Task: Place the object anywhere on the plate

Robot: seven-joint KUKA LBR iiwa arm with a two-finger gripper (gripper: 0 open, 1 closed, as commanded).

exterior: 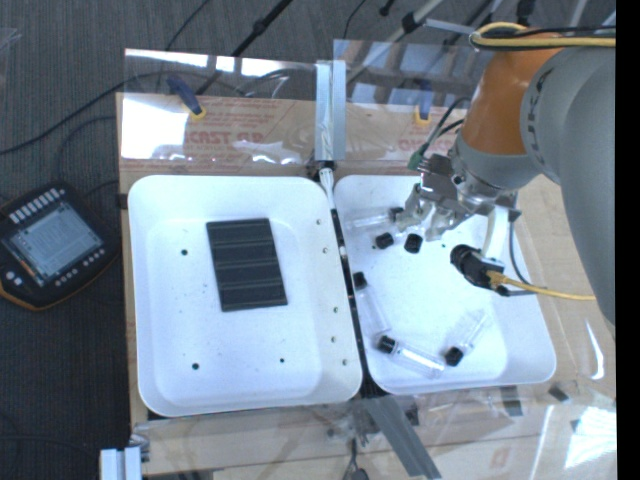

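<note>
Hand (415,220) over right bin; clear black-capped vials (408,353) inside

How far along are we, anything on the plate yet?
Nothing looks placed: the dark ribbed plate in the left bin carries nothing. The claw hangs over the right bin's upper part among clear vials with black caps; whether it grips one is unclear. Left: secure a vial, carry it over, set it down.
</note>
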